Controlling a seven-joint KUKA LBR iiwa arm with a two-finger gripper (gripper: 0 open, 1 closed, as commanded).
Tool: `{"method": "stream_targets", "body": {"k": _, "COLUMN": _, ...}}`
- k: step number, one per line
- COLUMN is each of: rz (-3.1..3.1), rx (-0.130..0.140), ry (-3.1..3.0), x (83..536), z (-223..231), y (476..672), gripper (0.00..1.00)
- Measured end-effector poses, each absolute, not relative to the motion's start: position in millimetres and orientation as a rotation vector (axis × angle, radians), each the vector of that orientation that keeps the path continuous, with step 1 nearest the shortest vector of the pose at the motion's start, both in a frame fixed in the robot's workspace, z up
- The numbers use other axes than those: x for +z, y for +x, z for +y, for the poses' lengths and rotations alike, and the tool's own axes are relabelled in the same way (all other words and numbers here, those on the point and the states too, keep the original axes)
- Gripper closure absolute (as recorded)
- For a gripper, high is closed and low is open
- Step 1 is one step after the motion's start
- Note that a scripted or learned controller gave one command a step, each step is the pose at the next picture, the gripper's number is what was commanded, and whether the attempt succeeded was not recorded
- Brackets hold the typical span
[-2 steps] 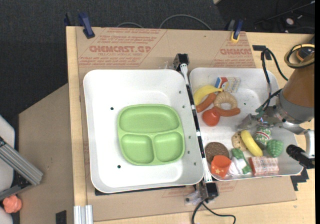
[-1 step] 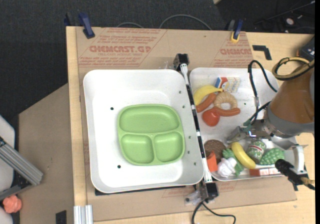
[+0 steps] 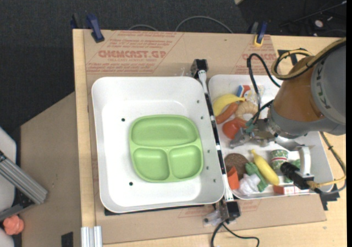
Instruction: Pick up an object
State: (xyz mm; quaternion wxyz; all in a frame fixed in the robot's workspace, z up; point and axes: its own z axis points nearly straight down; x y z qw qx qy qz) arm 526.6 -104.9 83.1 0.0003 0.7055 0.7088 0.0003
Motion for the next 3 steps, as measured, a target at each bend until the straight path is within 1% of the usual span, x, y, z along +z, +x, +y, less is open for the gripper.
{"method": "stream_targets", "body": {"k": 1, "rz": 2.223, "rx": -0.003, "ry": 2.227, "x": 83, "z": -127, "y": 477.3, "gripper": 0.0}}
{"method": "stream_targets", "body": {"k": 2, "rz": 2.218, "rx": 0.0, "ry": 2.222, "x": 93, "z": -127, "y": 480.2, "gripper": 1.0}}
{"method": "stream_targets", "body": {"k": 3, "rz": 2.228, "rx": 0.009, "ry": 2.208, "x": 188, "z": -42, "y": 529.3, "gripper": 1.0}}
